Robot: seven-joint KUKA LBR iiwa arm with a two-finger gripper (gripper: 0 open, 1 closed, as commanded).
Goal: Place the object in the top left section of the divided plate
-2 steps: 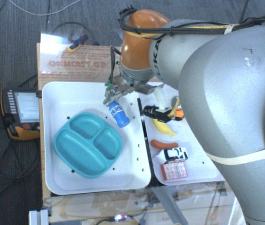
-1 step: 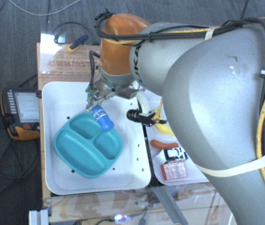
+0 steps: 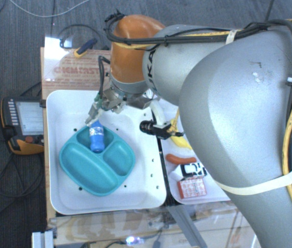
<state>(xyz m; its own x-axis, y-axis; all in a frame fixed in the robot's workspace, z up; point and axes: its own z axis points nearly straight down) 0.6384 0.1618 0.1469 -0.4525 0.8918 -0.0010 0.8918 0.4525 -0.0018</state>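
So the small blue bottle [image 3: 97,138] is lying inside the teal divided plate [image 3: 83,169], in the small section nearest the top of the camera view, and the plate itself sits in the left white bin [image 3: 58,107]. The bottle's on its side, long axis running roughly up-down in the frame, with a pale label band around its upper half and the darker blue end pointing down toward the middle of the plate where the dividers meet. My guess is it's a light plastic thing, stiff enough to squeeze without crushing, but round and smooth, so it'll want to roll or squirt out if you pinch it off-centre. If I had to grab it I'd go across the body near the middle, squeezing across the short axis, not end to end. The gripper [image 3: 95,111] hangs just above the bottle's top end, at the plate's upper rim, with grey fingers [image 3: 92,115] angling down-left toward it. I honestly can't tell whether they're spread or pressed together, since from this angle they read as one narrow wedge, and I don't see the bottle between them. Judging by where it's resting, the placing looks pretty much done, assuming that section counts as top left. Over in the right bin [image 3: 215,195] there's a red sausage-looking thing [image 3: 181,158], something yellow [image 3: 179,136] and a small printed packet [image 3: 192,188], well apart from all this.
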